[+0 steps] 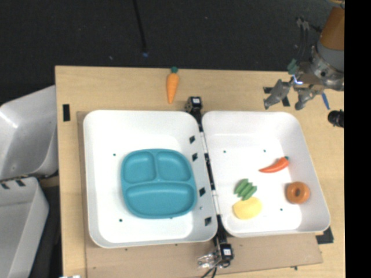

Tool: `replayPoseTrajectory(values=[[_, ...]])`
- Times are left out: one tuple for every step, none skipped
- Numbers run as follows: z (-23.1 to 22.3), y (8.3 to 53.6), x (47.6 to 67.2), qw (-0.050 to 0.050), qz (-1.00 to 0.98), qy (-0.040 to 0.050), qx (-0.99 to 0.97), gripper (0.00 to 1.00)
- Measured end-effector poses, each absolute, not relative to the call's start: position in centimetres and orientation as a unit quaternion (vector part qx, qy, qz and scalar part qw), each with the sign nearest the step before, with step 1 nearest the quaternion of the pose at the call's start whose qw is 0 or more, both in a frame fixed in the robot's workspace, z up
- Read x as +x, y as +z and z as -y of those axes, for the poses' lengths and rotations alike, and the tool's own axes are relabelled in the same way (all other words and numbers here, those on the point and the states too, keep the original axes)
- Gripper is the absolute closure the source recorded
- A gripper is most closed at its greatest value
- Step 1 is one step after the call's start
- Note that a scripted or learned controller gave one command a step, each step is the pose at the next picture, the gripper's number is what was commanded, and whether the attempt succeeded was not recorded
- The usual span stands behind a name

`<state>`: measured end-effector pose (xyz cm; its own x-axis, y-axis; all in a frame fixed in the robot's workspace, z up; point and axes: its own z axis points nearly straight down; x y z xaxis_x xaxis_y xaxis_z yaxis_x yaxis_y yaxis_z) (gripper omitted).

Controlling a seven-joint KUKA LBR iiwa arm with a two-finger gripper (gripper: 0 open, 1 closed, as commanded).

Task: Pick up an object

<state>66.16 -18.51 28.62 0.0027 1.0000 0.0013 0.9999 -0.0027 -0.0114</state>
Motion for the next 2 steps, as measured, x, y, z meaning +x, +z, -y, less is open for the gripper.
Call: replayPoseTrajectory(values=[[18.4, 29.5, 66.3, -0.001, 0.707, 0.0001, -0.707, 0.00], [18.6, 25.3, 66.4, 0.000, 0.707, 0.0014, -0.707, 0.00]])
